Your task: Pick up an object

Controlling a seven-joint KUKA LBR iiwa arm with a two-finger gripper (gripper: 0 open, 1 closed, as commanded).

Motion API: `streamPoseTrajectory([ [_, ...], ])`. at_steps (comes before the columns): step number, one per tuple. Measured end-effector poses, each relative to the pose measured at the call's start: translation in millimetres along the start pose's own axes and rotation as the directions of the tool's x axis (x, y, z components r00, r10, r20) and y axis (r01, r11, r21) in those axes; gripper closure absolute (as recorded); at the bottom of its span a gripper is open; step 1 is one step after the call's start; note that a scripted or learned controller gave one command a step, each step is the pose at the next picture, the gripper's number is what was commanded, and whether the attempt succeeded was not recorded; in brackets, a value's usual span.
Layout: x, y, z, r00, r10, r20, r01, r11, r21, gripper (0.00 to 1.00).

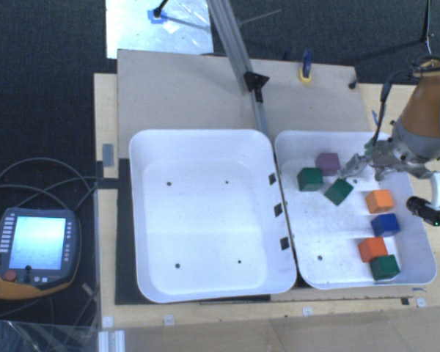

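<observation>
At the near edge of the pale wooden worktop [205,321] two shallow white plastic bins sit side by side; the left bin [205,218] holds no blocks, and the right bin [352,218] holds seven. Nearest, in the right bin's near right corner, a dark green cube [385,268] lies touching an orange-red cube [372,248] just behind it. Farther back along the right wall is a blue cube [385,224], then a lighter orange cube [380,200] just beyond it. Toward the middle of the bin a tilted green cube [339,191] lies, with another green cube [309,179] near its left and a mauve cube [327,161] just behind the pair, toward the far wall. The grey gripper [354,167] hangs over the bin's far right part, its tip just beside the mauve cube and the tilted green cube; whether the jaws are apart or together cannot be told, and no block is seen between them. The arm's orange band [425,105] rises at the right edge. Off the worktop's left edge, a handheld control pendant with a lit screen [33,254] rests on the dark floor.
</observation>
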State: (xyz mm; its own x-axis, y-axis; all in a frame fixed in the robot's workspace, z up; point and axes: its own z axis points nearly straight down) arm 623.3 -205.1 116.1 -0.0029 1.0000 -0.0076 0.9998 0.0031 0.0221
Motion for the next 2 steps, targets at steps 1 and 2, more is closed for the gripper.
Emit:
streamPoseTrajectory([
  [1, 1, 1, -10, 1.000, -0.002, -0.001, 0.002, 1.000, -0.003, 1.00],
  [2, 7, 9, -72, 1.000, -0.003, -0.005, 0.003, 1.000, 0.013, 1.00],
])
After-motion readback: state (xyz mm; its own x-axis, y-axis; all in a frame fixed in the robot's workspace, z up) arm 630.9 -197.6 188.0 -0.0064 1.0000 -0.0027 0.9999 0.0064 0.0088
